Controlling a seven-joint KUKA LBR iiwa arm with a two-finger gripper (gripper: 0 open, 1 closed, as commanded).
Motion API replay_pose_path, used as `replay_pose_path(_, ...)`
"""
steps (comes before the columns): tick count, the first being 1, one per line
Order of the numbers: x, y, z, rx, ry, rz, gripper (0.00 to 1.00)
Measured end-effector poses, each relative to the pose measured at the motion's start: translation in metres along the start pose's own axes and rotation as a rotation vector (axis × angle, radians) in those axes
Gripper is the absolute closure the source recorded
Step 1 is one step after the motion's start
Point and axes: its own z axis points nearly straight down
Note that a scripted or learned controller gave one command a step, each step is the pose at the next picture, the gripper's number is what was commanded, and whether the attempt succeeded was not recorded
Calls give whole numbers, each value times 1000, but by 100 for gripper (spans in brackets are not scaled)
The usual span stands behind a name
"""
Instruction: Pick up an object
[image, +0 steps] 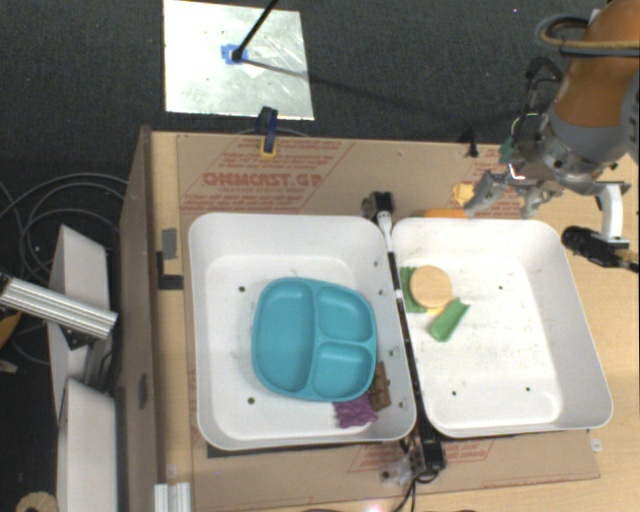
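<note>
I see the gripper (508, 190) parked above the right white bin's (560, 300) far rim, fingers spread, nothing betw. them. Candidate picks, a round tan disc (432, 286) and a green block (448, 320), lie near that bin's left wall, within reach.

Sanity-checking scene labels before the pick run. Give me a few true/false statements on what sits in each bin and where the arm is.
1. The teal divided plastic plate lies in the left white bin. True.
2. The round tan disc sits on the teal plate. False: it lies in the right white bin, near that bin's left wall.
3. A green stick-shaped piece lies just beside the tan disc. True.
4. A small purple object lies in the right bin. False: it is in the left bin, at the plate's near edge.
5. The gripper is down among the right bin's objects. False: it is above that bin's far edge, away from them.
</note>
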Motion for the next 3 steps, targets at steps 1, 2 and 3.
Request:
replay_pose_path(1, -31, -33, 165, -1, -2, 1, 0)
replay_pose_path(2, 6, -78, 91, 1, 2, -2, 0)
replay_pose_path(3, 10, -96, 181, 9, 2, 2, 0)
